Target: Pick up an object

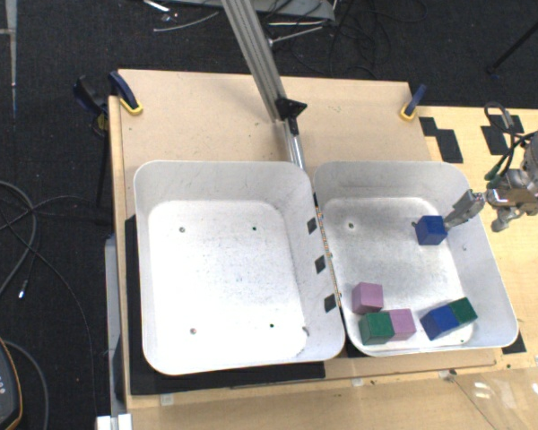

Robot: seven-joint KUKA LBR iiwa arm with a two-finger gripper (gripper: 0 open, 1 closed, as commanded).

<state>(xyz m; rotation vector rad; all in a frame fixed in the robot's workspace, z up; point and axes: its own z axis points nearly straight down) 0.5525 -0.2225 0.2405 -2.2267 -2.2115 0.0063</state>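
Toward the back of the right-hand bin sits a blue block, apart from the cluster of blocks at the front. One finger of the gripper reaches almost to its upper right corner; the fingers look spread, gripping nothing. I judge the block light, rigid and smooth-faced (likely foam or wood), best pinched across two opposite flat sides.

My counter is tan board on dark carpet. Clamps grip its far corners; cables trail left.
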